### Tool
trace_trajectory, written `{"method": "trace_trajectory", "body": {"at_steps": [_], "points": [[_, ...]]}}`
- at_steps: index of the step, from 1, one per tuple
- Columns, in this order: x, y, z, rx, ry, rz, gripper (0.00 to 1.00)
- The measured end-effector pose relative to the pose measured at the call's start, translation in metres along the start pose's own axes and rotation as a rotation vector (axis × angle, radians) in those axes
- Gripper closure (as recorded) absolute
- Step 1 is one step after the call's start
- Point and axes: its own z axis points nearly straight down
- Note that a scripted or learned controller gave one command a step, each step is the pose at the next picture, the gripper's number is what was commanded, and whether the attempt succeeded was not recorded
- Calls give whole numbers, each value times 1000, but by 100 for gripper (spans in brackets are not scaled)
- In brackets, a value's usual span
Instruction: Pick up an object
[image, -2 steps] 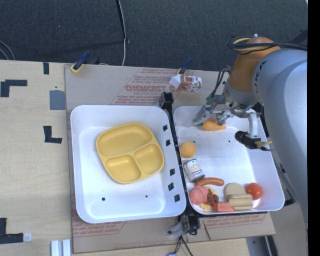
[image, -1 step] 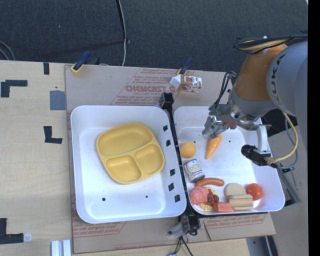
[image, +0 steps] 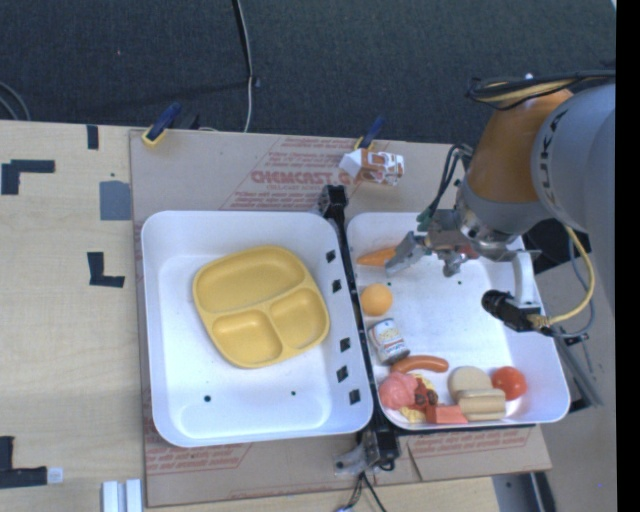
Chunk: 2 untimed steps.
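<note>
In the right bin (image: 455, 318), an orange carrot piece (image: 374, 257) lies near the far-left corner. An orange ball (image: 376, 299) sits just in front of it, then a small labelled can (image: 388, 340) and a red sausage (image: 421, 364). Along the near wall are piled red food pieces (image: 404, 392), a tan bun (image: 468, 380), a bread piece (image: 481, 405) and a tomato (image: 510, 381). My gripper (image: 428, 260) hangs over the far part of this bin, open, with nothing between its fingers. Its left finger (image: 403, 254) is just right of the carrot.
The left bin (image: 152, 262) holds a yellow divided plate (image: 262, 305). A small printed box (image: 376, 167) lies on the cardboard behind the bins. Black clips run along the wall shared by the bins. The arm's cable loops over the right bin's right edge (image: 515, 310).
</note>
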Motion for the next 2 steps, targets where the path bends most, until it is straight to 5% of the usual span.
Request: {"method": "trace_trajectory", "body": {"at_steps": [1,2], "points": [[-9,24,105,0,-2,0,0],[-13,69,101,19,2,0,0]]}}
